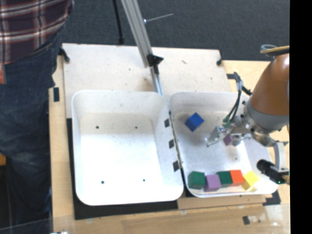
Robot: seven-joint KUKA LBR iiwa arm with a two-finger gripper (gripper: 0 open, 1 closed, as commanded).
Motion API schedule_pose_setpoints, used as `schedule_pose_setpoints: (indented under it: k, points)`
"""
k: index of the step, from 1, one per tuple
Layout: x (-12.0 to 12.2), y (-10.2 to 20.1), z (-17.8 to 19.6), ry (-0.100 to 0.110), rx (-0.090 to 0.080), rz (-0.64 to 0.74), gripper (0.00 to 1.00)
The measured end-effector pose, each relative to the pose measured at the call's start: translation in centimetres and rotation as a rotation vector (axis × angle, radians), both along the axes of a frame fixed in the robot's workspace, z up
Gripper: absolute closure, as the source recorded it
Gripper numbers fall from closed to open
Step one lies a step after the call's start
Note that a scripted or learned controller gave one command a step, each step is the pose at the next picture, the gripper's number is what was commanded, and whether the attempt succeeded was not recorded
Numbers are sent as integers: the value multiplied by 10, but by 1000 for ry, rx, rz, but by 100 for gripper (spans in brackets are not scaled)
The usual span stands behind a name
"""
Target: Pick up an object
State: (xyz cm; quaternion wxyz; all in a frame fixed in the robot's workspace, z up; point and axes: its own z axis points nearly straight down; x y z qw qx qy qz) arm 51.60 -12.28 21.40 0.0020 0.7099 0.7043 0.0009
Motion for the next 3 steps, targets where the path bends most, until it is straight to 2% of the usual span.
schedule_pose_setpoints:
  k: [1, 2, 3]
  points:
    - [0, 0, 0, -1, 0, -1, 0]
    - [4, -55, -118, 0, 0, 5, 0]
    - [5, -55, -105, -4, -1, 0, 100]
